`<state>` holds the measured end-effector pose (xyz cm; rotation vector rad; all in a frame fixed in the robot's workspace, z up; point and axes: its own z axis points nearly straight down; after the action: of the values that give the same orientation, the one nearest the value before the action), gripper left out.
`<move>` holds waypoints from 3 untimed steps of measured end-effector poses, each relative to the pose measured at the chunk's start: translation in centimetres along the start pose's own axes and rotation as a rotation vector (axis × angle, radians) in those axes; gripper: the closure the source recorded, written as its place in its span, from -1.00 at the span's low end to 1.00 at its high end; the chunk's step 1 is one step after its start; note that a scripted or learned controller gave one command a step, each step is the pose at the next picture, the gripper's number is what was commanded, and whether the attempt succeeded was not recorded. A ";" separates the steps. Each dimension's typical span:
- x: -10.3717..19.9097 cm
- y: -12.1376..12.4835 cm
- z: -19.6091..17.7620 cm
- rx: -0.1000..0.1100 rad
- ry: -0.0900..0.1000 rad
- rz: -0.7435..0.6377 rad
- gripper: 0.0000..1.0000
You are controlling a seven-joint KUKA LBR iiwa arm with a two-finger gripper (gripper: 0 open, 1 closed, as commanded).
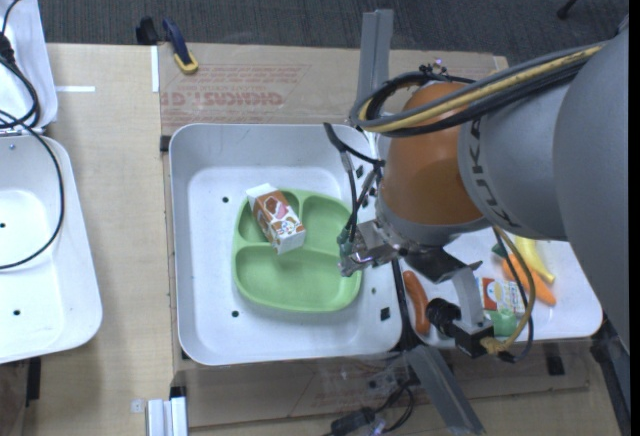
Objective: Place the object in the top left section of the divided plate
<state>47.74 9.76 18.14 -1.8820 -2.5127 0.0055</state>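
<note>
1. Gripper (352, 259) hangs at the right rim of the green divided plate (300, 269), low over the plate's right-hand section; only a small dark and metal part of it shows below the wrist, and whether it is spread wide or drawn narrow cannot be told from this view.
2. Nothing shows between its tips.
3. Reaching in from the plate's right, the grey arm (560, 144) crosses the scene as a broad blurred mass, and its orange band (430, 164) sits just right of the plate, above the wrist.
4. Black and yellow cables (470, 89) loop over the orange band and run along the arm, up and right of the plate.
5. On the plate's upper left part lies a small carton (277, 220), white with a red and orange printed face, tilted, its top corner reaching past the plate's upper left rim.
6. Carton and gripper are apart, with the plate's raised divider between them.
7. Under the plate is a shallow white bin (200, 254), and the plate sits toward that bin's middle and right.
8. Right of the plate, under the arm, a second bin (575, 309) bears a red sausage-shaped item (415, 301), an orange carrot-like piece (535, 269) and a small printed pack (497, 296).
9. Far left of the plate, a white basin (40, 244) lies with a black cable (45, 174) curling over it.
</note>
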 end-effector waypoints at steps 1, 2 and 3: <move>0.0 0.0 0.0 0.000 0.000 0.000 -1.00; -2.6 -0.6 -1.1 -0.004 -0.001 -0.675 -1.00; -2.7 -0.5 -2.0 -0.005 -0.002 -0.671 1.00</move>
<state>48.02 7.00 20.10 -0.9513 -2.9959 -0.0003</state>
